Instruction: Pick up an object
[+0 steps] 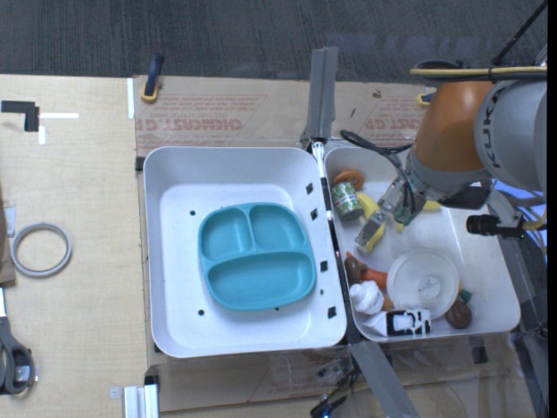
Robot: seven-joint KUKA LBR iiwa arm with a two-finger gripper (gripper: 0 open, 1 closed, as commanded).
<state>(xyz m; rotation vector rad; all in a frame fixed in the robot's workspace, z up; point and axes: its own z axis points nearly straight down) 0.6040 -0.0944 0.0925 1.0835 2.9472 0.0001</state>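
Bench (pixel 70 164) first, operator: your camera looks down on pale wood with a cardboard sheet (pixel 226 111) under two white bins set side by side. Your arm (pixel 487 129) reaches in from the right, grey with its orange band above the wrist, and hangs over the upper part of the right bin (pixel 492 273). The left bin (pixel 174 198) carries a blue divided plate (pixel 258 256), lying flat near its middle, three compartments up.

In the right bin you see a round white lid (pixel 423 282) lying low in the middle. Your gripper (pixel 376 230) points down and left into this bin, its tip just beside a yellow banana-like piece (pixel 369 205) and touching or very near it; whether the fingers are apart or together you cannot tell from this slant. A small green-labelled can (pixel 346 202) lies just left of the banana, with an orange thing (pixel 348 179) above it against the bin's upper left wall. Lower, along the left wall, sit a red-orange piece (pixel 369 276), a white crumpled lump (pixel 366 299) and a black-and-white item (pixel 407 322). A brown round thing (pixel 459 315) rests in the lower right corner beside the lid.

Out on the bench at left lie a grey tape ring (pixel 39 249) and, lower, scissors (pixel 16 364).
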